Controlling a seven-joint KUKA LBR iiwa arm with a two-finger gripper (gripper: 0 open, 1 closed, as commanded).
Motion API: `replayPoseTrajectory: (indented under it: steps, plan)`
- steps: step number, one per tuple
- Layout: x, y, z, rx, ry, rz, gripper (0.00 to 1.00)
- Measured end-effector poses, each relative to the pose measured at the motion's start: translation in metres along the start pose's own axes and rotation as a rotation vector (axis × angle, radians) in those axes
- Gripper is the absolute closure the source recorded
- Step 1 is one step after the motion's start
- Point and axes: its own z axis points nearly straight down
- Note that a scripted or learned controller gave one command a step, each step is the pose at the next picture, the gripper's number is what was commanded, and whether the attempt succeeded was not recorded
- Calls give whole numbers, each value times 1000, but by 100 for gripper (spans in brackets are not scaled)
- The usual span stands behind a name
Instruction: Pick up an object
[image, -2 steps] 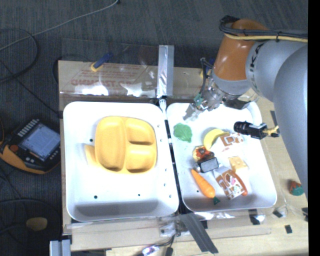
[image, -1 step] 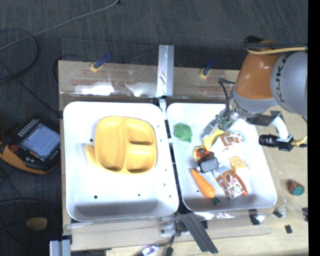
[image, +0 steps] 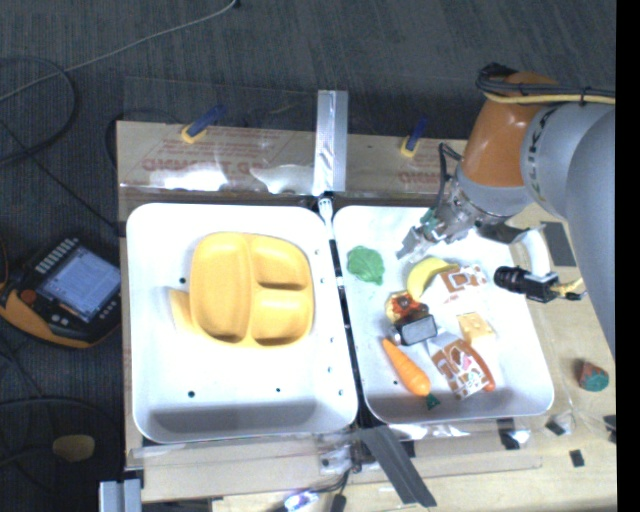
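My gripper hangs over the upper part of the right bin, its fingers slightly apart with nothing between them. Just below it lies a yellow banana. A green leafy toy sits to the gripper's left. Lower down are a small dark block, an orange carrot, a cracker-like square and two printed snack packets.
The left bin holds a yellow divided tray. A metal divider stands between the bins at the back. A handheld device lies on the floor to the left.
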Motion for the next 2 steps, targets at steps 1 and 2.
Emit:
replayPoseTrajectory:
  steps: [1, 2]
  plan:
    - [-41, -16, 55, -10, -6, -356, 100]
    - [-43, -21, 29, -3, 0, -226, 100]
